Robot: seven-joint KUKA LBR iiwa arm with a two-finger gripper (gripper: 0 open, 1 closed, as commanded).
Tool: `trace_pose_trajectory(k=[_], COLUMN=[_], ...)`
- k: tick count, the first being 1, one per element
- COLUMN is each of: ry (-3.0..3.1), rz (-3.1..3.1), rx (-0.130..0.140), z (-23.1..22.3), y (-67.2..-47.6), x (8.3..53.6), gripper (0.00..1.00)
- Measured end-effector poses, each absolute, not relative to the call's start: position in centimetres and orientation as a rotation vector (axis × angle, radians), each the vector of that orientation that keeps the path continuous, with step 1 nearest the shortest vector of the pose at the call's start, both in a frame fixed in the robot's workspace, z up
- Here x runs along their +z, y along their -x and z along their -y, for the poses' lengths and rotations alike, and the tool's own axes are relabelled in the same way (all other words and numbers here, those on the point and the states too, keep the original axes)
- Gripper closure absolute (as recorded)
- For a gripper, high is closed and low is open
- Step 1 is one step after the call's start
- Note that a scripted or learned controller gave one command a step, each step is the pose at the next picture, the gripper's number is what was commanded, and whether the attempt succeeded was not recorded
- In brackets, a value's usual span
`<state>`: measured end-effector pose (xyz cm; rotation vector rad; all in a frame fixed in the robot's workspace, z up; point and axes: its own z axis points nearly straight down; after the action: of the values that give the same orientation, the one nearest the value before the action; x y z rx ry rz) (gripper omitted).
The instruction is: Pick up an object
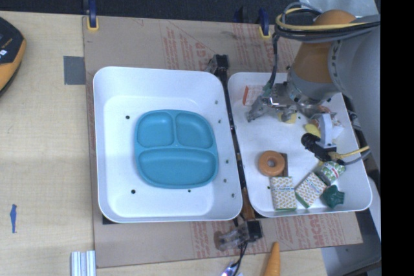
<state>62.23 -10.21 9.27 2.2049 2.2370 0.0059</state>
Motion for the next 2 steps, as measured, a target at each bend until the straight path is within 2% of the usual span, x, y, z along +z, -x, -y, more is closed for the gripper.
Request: trace_pose_trajectory(k=[1, 2], ry=[-2.204, -2.225], rz=[-2.222, -2.223], rx=[0.014, -0.011], z=[8.6, 16.5], y=[-66.0, -65.5], x=[23.4, 15.6], gripper=[0.00, 0.00])
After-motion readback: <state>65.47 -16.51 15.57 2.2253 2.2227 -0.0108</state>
